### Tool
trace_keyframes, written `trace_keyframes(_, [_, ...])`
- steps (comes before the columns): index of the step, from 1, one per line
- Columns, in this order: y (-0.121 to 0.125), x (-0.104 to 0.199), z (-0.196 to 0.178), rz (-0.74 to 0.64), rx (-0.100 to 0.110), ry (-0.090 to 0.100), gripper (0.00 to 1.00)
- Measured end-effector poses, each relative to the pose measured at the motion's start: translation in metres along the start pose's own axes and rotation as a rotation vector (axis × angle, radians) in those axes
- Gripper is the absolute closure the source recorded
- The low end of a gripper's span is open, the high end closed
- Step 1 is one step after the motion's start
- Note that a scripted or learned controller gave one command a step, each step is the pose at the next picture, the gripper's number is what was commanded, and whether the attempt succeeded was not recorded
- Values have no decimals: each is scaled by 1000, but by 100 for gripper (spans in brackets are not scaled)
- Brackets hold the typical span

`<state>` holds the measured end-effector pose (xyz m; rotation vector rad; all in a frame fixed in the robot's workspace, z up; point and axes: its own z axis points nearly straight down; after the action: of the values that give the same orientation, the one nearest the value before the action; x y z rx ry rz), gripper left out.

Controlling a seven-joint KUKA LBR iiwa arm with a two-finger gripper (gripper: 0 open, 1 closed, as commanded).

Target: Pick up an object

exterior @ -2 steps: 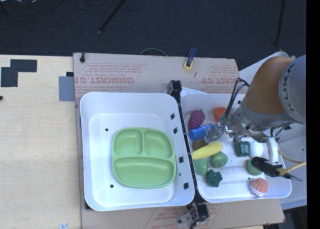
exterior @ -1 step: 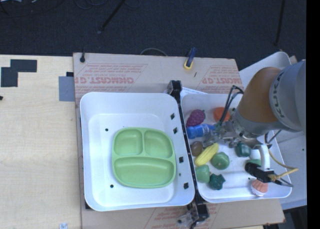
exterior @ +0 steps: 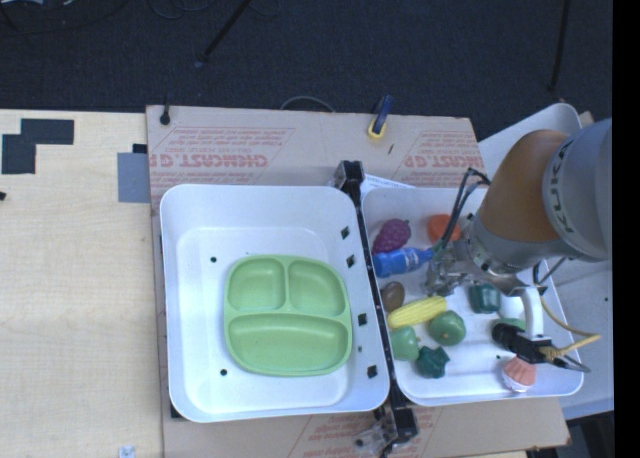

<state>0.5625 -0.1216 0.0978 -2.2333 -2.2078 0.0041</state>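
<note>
Gripper (exterior: 447, 279) sits low in the right bin (exterior: 560, 386), at the right middle of the frame, under the grey arm (exterior: 585, 191) and its orange band (exterior: 520, 186). Whether it is apart, together or clamped on anything cannot be told from here; the wrist and cables hide its tip.

Just below and left of it lies the corn (exterior: 416, 312), a yellow cob with its long axis running from lower left to upper right, the upper-right end pointing toward the gripper. Whether the two touch is unclear.

Up and left of the gripper a blue bottle (exterior: 400, 261) lies on its side, long axis nearly left to right, one end close beside the gripper. Above that is a purple grape bunch (exterior: 391, 236), and an orange piece (exterior: 441, 227) shows to the right of it.

Below the corn are a green apple (exterior: 447, 327), a green piece (exterior: 404, 344) and a dark teal piece (exterior: 431, 361). A brown piece (exterior: 393, 294) lies left of the corn, against the divider.

In the left bin (exterior: 190, 246), middle of the frame, rests a green tray (exterior: 288, 314) with three compartments.
</note>
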Motion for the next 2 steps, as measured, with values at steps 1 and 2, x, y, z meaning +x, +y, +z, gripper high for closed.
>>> trace_keyframes(1, [-1,-10,-57,-7,-5,0,100])
trace_keyframes(2, [-7,-20,-110,-3,-4,1,100])
